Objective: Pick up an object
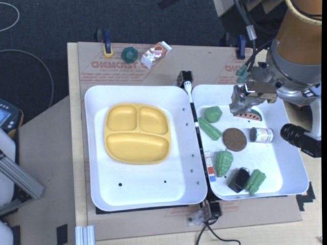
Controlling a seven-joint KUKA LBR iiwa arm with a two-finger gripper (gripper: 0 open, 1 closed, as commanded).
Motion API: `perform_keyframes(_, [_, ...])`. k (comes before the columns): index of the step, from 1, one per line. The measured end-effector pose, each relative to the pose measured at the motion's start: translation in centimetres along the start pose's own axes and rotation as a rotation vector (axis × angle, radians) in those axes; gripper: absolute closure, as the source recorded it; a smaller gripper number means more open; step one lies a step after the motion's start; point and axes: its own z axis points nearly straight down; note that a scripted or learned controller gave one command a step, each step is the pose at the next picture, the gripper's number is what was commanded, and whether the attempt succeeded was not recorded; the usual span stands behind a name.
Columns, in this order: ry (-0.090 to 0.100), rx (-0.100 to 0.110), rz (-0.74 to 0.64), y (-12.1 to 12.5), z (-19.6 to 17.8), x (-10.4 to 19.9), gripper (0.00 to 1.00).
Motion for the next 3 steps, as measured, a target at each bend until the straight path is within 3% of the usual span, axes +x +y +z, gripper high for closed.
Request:
perform_keyframes(1, [-0.001, 0.022, 0.006, -0.3, 7.5, 3.1, 1.0])
perform_keyframes(2, [0.001, 0.002, 0.003, -0.6, -1.1, 7.7, 1.0])
perform_keyframes(3, [-0.002, 0.009, 0.007, -0.6, -1.7, 7.5, 1.0])
